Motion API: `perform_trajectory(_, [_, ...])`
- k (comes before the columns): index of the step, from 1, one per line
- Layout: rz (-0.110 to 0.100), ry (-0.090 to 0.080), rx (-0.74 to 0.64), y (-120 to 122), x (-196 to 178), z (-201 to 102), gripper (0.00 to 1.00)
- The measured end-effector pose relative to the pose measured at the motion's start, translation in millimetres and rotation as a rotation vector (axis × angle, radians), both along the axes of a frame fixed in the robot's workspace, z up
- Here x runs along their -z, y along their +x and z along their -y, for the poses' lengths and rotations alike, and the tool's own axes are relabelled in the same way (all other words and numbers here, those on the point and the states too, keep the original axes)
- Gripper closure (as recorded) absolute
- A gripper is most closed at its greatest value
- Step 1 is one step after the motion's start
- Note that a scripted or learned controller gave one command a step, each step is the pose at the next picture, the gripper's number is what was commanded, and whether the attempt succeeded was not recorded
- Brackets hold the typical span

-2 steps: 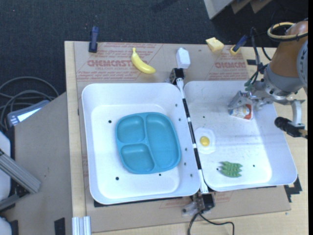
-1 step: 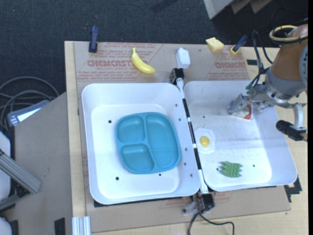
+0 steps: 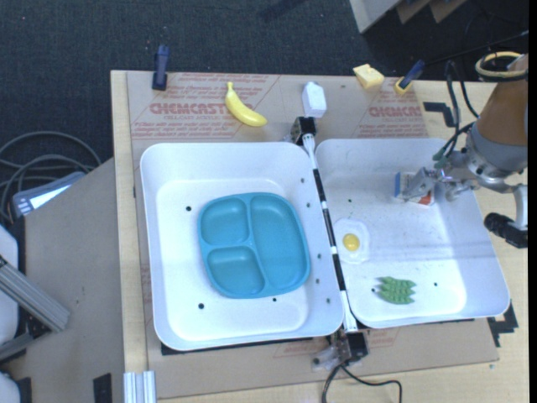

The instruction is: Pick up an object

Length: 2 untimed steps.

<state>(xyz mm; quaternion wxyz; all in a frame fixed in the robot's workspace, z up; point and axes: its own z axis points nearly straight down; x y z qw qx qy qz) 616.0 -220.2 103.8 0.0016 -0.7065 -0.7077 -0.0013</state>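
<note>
My gripper (image 3: 417,188) hangs low over the upper middle of the right bin (image 3: 470,300), reaching in from the right. A small red thing (image 3: 424,198) and a bit of blue (image 3: 399,184) show right at its tip; I cannot tell whether either is held or just lies beneath it. A toy fried egg (image 3: 351,242) lies at the right bin's left wall. A green pea pod (image 3: 395,290) rests near the bin's front. The left bin (image 3: 168,191) holds a blue divided plate (image 3: 252,243).
Behind the bins on the bench lie a yellow banana (image 3: 243,107), a white object (image 3: 314,99), a yellow cheese wedge (image 3: 367,75) and a blue clip (image 3: 159,65). The black divider (image 3: 323,217) runs between the bins.
</note>
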Motion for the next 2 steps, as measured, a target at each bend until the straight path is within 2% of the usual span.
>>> perform_trajectory(1, [0.000,-0.002,0.000,9.1,0.5,-61.8,0.00])
perform_trajectory(2, [0.004,-0.006,0.001,29.9,-39.2,-40.5,0.00])
